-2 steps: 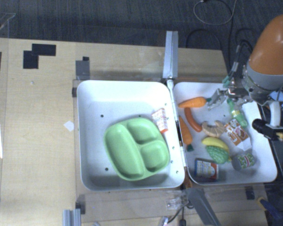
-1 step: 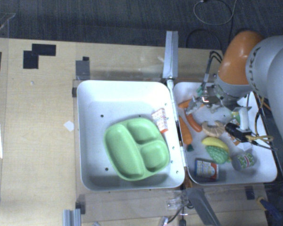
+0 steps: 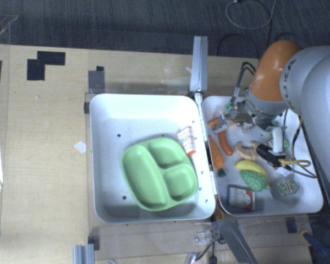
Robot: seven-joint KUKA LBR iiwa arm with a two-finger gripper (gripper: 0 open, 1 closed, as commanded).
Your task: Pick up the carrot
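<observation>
The carrot [image 3: 216,154] is a long orange piece lying along the left wall of the right bin [image 3: 313,202], pointing toward the front. A shorter red-orange piece [image 3: 224,142] lies right beside it. My gripper [image 3: 230,121] hangs over the back left part of that bin, just behind the carrot's far end. A small orange bit [image 3: 213,123] shows at the gripper's left side, and I cannot make out what it is. The arm's wrist hides the bin's back right part.
The right bin also holds a yellow banana [image 3: 252,166], a green fruit [image 3: 255,181], a can [image 3: 241,198], a small cup [image 3: 286,187] and a beige item [image 3: 246,149]. In the left bin [image 3: 107,147] lie a green divided plate [image 3: 159,172] and a small packet [image 3: 186,139].
</observation>
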